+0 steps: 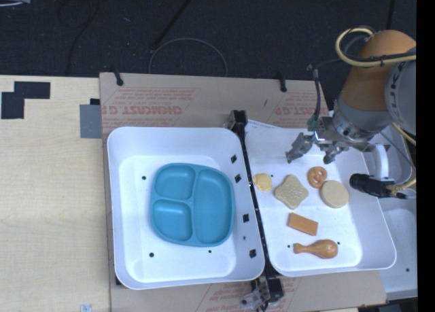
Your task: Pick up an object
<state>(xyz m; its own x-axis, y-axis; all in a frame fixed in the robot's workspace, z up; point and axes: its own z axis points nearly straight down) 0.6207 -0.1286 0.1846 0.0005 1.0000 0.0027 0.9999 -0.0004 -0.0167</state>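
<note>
Toy foods lie in the right bin [380,236]: a pretzel [316,177], a round cookie [334,194], a waffle-like cracker [291,192], a small yellow piece [262,183] by the left wall, an orange block [302,223] and a drumstick [317,249] toward the front edge. The gripper [315,152] hangs spread apart, grasping nothing, near the back edge beside the pretzel. A blue divided plate [191,203] sits mid left bin [129,249].

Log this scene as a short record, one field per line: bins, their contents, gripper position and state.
left bin: holds a blue divided plate
right bin: holds six food pieces
pieces: small yellow piece, waffle, pretzel, round cream cookie, orange block, drumstick
gripper: over the right bin's far end, above the pretzel
gripper state: open, nothing between its fingers
task status: no object picked up yet
</note>
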